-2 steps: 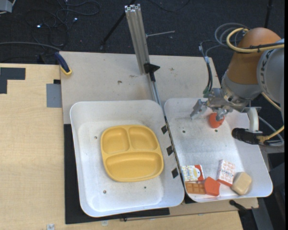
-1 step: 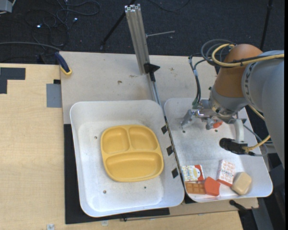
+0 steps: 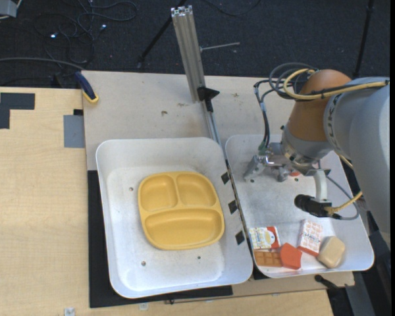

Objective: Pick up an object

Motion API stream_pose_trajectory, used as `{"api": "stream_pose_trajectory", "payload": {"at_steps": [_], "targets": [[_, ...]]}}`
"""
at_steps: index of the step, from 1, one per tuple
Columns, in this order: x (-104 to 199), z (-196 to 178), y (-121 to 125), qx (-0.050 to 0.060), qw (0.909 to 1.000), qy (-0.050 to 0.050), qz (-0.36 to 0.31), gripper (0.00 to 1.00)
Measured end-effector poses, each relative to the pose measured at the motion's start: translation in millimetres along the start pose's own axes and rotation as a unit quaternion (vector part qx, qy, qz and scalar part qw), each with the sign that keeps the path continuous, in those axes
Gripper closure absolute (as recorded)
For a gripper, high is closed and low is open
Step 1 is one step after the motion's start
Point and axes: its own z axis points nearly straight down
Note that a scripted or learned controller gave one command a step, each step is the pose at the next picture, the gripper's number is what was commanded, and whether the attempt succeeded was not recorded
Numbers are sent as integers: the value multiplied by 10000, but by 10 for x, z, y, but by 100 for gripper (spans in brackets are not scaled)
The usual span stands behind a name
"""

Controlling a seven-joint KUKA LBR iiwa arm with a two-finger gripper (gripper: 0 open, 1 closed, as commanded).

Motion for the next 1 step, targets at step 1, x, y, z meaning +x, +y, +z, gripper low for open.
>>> {"api": "stream_pose_trajectory", "payload": {"at_steps": [1], "targets": [[97, -109, 16, 8, 10000, 89, -28, 100]]}}
